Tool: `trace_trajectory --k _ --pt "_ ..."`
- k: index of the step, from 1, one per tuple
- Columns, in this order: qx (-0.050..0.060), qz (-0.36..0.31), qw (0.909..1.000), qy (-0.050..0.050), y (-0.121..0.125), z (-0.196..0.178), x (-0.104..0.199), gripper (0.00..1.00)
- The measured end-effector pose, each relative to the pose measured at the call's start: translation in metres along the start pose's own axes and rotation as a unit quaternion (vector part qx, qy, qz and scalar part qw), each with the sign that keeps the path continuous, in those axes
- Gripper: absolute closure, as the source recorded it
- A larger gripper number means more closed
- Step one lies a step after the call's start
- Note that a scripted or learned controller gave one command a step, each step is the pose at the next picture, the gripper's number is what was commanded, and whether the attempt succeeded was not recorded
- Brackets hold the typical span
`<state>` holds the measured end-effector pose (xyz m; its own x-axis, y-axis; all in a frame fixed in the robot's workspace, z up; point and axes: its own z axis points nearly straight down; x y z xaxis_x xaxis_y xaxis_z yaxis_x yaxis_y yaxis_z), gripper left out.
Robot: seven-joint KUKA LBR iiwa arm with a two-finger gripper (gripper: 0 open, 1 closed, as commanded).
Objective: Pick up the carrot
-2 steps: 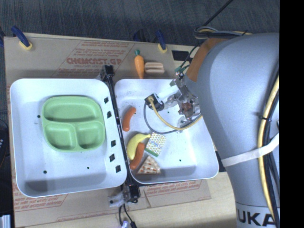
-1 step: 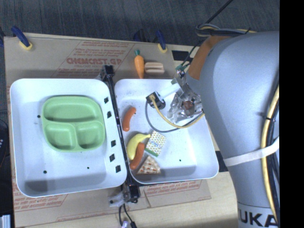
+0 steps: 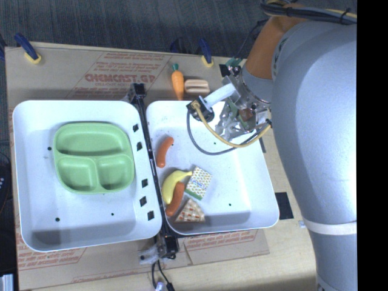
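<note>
Carrot (image 3: 176, 82) lies on cardboard behind the right bin's (image 3: 257, 180) far rim.
Smooth, tapered, green-topped; metal gripper (image 3: 233, 119) hovers nearby, jaw state unclear.

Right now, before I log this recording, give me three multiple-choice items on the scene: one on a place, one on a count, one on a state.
1. Where does the carrot lie?
A. In the green tray
B. On the bench past the far rim of the right bin
C. In the right bin beside the banana

2. How many compartments does the green tray have?
A. Three
B. Two
C. Five

3. Where is the gripper?
A. Over the left bin
B. Resting on the carrot
C. Over the far part of the right bin, apart from the carrot

Answers: 1 B, the carrot sits outside the bin rim, next to a small tan block. 2 A, one long section and two smaller ones show. 3 C, the gripper hangs over white bin floor, with the carrot off to its left on the bench.
</note>
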<state>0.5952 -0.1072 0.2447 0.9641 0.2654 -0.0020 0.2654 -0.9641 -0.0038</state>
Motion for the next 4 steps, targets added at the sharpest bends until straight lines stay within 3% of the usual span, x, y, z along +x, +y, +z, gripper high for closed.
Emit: trace_trajectory --k 1,2,3,4 --pt "-0.001 -0.105 0.9945 0.0 -0.002 -0.115 -0.024 1.0" --pt "0.0 -0.001 1.0 -0.002 -0.091 0.006 -0.014 1.0" --pt "0.0 0.032 0.9995 -0.001 -0.037 -0.056 -0.04 1.0" --pt "0.0 -0.06 0.9982 -0.001 0.02 -0.036 -0.13 1.0"
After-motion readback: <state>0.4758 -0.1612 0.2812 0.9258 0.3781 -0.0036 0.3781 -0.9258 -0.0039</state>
